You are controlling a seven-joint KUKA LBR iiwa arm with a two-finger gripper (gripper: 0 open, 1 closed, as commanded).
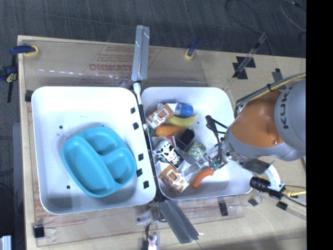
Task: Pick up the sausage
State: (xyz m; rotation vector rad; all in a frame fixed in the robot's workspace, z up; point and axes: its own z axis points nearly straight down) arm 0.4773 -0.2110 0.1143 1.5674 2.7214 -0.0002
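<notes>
Right bin (pixel 229 103), front edge: sausage (pixel 202 177) lies just beside gripper (pixel 217 163), whose state I cannot tell. I would straddle its midsection, clear of the carton (pixel 174 178), then lift straight.

Two shallow white bins sit side by side on the tabletop (pixel 78 56). The left bin (pixel 47 103) carries a blue divided tray (pixel 99 160), lying toward its near edge. The right bin (pixel 218 100) holds a cluster against its left wall: a small carton (pixel 160 114) and a blue-capped bottle (pixel 184 109) near the far edge, a banana (pixel 182 121) just beside them, a carrot (pixel 169 130) below that, then a black-and-white cow-patterned box (pixel 167 152) and another small carton (pixel 174 177) by the near edge.
</notes>
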